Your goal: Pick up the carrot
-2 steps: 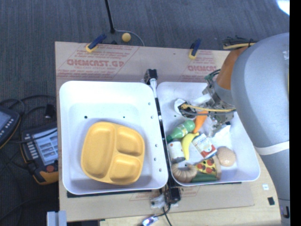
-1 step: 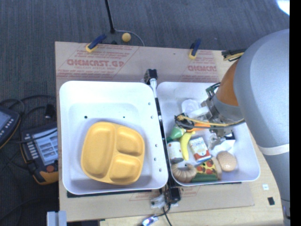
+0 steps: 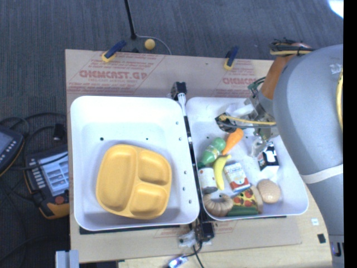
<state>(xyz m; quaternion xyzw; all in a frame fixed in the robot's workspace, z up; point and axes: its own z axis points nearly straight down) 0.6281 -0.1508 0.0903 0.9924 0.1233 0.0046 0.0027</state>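
The carrot [image 3: 234, 139] is a short orange cone lying tilted in the right bin [image 3: 290, 208], near its back half, with its thick end up and to the right. My gripper [image 3: 254, 130] hangs over the back right of that bin, just right of and above the carrot. The wrist and the grey arm hide its tips, and I cannot tell whether it touches the carrot.
Crowded around the carrot are a green vegetable [image 3: 212, 152], a banana [image 3: 220, 172], a small carton [image 3: 237, 176], a pizza slice [image 3: 245, 201], a bagel [image 3: 217, 205], a tan bun [image 3: 269, 192] and a black-and-white item [image 3: 269, 157]. A yellow divided plate [image 3: 134, 180] lies in the left bin [image 3: 83, 149].
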